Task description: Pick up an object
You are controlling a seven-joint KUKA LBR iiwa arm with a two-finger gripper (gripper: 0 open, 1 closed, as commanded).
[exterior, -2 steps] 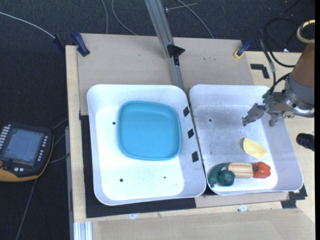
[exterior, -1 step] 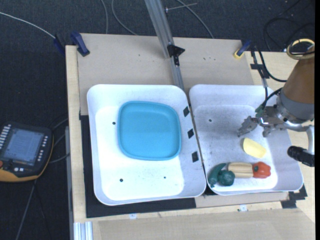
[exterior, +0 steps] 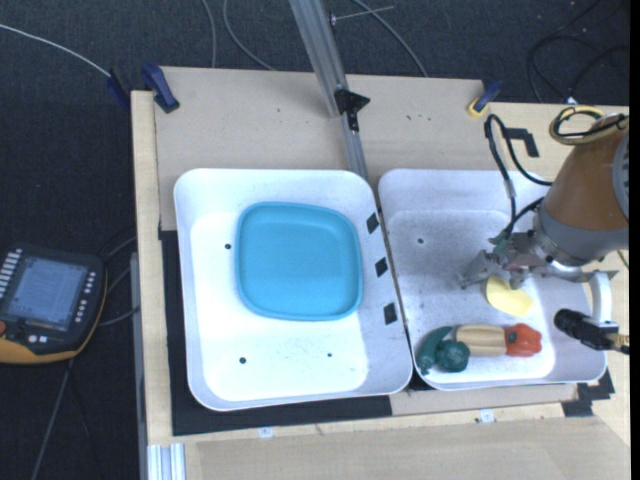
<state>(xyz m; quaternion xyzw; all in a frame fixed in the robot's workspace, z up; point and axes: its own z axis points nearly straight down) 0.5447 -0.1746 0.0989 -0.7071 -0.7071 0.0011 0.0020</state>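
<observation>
Camera view, from above at a slant. Two shallow white bins side by side on the bench: left bin (exterior: 200,298), right bin (exterior: 430,208).

Left bin: one turquoise square plate (exterior: 298,260) with rounded corners, lying flat near the bin's centre, clear of the walls.

Right bin: arm (exterior: 592,200) entering from the right, orange band above the grey wrist, black cables looped over it. Gripper (exterior: 503,268) low over the bin floor, right of centre, fingers pointed down and to the left. Opening of the claw: cannot tell, fingertips too small and dark against the speckled floor.

Yellow object (exterior: 508,298), rounded, directly below the gripper in the picture, just beside or touching it; not seen between the fingers.

Along the near wall: dark green rounded object (exterior: 443,353), and just right of it a tan cylinder with a red end (exterior: 495,341), lying on its side. Green object and cylinder touching or nearly so.
</observation>
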